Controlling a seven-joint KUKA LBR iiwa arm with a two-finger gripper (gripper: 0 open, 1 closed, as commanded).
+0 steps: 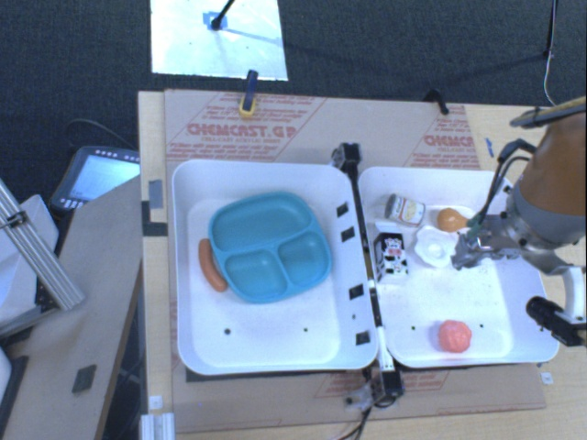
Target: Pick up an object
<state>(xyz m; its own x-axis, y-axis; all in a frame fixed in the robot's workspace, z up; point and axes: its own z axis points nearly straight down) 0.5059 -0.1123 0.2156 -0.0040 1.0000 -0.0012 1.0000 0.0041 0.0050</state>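
A: What do we have on the table [303, 122]?

B: Two white bins side by side. Left bin [188, 273]: one blue three-compartment tray [271, 246] and one orange sausage [212, 265] just beside the tray's left edge, lying along it.

A: And the right bin [495, 342]?

B: We count five things there. One small can [404, 209] on its side near the far left corner, one orange ball [450, 218] beside it, one white cup-like piece [433, 246] just below the ball, one black-and-white block [391, 254] near the divider, and one pink ball [454, 335] alone at the near side, well apart from the rest.

A: Claw?

B: Claw [470, 249] comes in from the right, low over the right bin, tip just beside the white piece. We can't tell if it touches it, and we can't tell whether the fingers are spread or pressed together; too dark and small. We see nothing between them.

A: Arm count?

B: One arm [550, 186], over the bin's right edge.
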